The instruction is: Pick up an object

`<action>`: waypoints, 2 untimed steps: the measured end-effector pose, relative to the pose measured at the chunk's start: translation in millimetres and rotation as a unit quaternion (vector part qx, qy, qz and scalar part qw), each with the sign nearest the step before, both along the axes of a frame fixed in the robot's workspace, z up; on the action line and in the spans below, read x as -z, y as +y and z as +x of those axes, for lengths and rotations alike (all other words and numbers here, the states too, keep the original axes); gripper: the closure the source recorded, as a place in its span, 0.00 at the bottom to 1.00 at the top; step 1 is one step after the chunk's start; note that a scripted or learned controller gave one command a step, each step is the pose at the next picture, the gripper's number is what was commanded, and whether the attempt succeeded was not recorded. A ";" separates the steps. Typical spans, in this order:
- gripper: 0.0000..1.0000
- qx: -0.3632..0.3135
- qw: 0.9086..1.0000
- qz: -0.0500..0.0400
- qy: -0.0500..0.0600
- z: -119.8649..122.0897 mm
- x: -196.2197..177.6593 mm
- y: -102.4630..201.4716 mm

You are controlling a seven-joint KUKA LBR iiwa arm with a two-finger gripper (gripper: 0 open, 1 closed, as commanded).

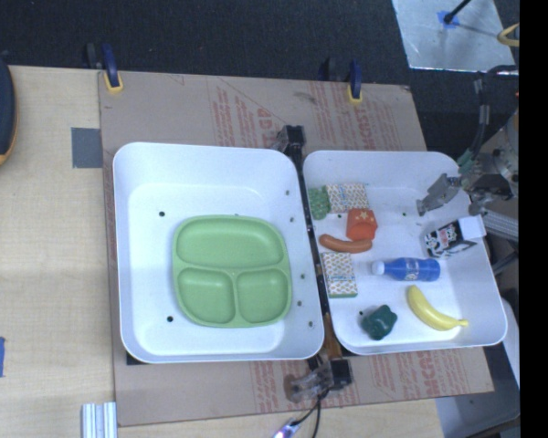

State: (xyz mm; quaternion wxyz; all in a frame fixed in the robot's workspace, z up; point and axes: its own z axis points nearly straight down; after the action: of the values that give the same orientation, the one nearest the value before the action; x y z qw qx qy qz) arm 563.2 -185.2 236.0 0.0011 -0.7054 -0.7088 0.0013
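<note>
In the right bin (397, 164) we see open floor along the far wall and in the middle, between the red block (361, 224) and the black-and-white carton (446, 238). The blue bottle (407, 268), banana (433, 310) and dark green piece (378, 321) crowd the near half. The sausage (344, 243) and patterned packets (339, 273) line the left wall. In the left bin (137, 245), the green divided plate (230, 270) fills the centre, leaving a bare margin around it.
</note>
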 end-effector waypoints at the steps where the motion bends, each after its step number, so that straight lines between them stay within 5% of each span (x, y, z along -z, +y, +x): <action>1: 0.00 -0.004 1.000 0.010 0.002 -4.3 131.7 -6.4; 2: 0.00 -0.005 1.000 0.019 0.005 95.6 146.1 -8.1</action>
State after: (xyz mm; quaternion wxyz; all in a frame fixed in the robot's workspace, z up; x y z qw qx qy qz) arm 658.8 -193.3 89.9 0.0182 -0.7020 -0.7119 -0.0081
